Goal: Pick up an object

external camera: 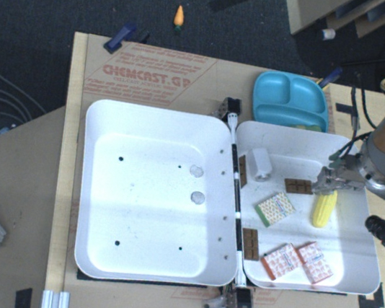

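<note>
The right bin [368, 153] holds several small things. A yellow corn-like piece [323, 209] lies near its middle, with a brown block [297, 185] just to its left. My gripper [330, 181] hangs right over the top end of the yellow piece, beside the brown block. A white cylinder [260, 162] lies at the bin's left side. A green-checked packet [275, 208] sits below it. Two red-and-white packets [281, 260] [315, 262] lie near the front wall. The wrist hides how the gripper meets the yellow piece.
The left bin [102, 171] holds two small clear round bits [196, 171] [197, 198]. A blue divided tray [291, 100] rests behind the right bin. A blue clamp [119, 38] grips the board's far left corner. An orange object [179, 16] lies on the floor.
</note>
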Available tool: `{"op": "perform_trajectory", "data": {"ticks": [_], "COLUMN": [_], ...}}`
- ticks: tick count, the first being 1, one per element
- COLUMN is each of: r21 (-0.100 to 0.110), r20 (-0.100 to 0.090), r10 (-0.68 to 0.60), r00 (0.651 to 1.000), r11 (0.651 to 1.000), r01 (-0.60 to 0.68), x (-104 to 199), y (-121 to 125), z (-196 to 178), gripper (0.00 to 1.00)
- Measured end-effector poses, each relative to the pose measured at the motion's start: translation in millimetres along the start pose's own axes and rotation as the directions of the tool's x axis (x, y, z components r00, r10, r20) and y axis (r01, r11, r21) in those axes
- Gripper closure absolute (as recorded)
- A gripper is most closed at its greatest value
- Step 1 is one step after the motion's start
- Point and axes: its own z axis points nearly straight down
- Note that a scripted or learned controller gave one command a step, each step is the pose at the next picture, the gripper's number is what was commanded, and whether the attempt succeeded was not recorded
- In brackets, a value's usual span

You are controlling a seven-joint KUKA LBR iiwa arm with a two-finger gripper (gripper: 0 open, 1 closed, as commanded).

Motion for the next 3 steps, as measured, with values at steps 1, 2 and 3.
{"op": "perform_trajectory", "data": {"ticks": [1, 2, 3], "r21": [0.000, 0.003, 0.001], "r20": [0.000, -0.001, -0.002], "r10": [0.000, -0.001, -0.001], "r00": [1.000, 1.000, 1.000], "r11": [1.000, 1.000, 1.000], "r01": [0.000, 0.001, 0.001], "x": [0.0, -7.0, 45.8], "y": [-0.1, 60.0, 74.0], "z": [0.2, 52.8, 51.9], "gripper": [0.00, 0.00, 0.00]}}
